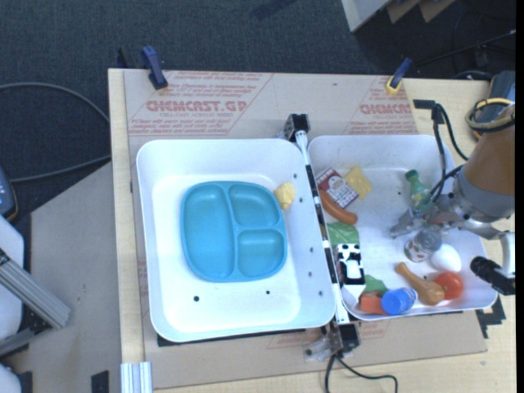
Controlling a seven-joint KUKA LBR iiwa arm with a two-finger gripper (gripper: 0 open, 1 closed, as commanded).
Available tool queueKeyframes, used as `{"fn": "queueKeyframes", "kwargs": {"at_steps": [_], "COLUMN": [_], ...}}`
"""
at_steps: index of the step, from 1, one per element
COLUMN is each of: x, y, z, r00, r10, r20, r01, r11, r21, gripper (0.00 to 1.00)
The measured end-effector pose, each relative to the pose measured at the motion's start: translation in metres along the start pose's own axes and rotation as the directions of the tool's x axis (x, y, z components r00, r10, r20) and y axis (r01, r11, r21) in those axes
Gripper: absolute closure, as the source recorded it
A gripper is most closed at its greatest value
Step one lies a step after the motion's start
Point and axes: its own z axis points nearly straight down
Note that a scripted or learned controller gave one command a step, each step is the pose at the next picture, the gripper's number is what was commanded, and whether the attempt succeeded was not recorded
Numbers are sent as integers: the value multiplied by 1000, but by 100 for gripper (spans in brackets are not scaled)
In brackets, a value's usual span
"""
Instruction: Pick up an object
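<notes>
Camera view: rounded blue divided tray [234, 230]

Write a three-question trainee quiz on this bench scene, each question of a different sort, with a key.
1. True or false: the blue divided plate lies in the left bin.
2. Which item sits beside that plate's upper right corner? A) small yellow piece B) green bottle C) white egg
3. Fill in: the gripper is over the ____ bin.

Key: 1 true; 2 A; 3 right.
</notes>
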Motion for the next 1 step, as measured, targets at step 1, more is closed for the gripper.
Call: {"fn": "queueKeyframes", "kwargs": {"at_steps": [1], "x": [9], "y": [76], "z": [-1], "r00": [1000], "r10": [-2], "r20": [1], "r01": [2], "r11": [1000], "r21": [-4], "gripper": [0]}}
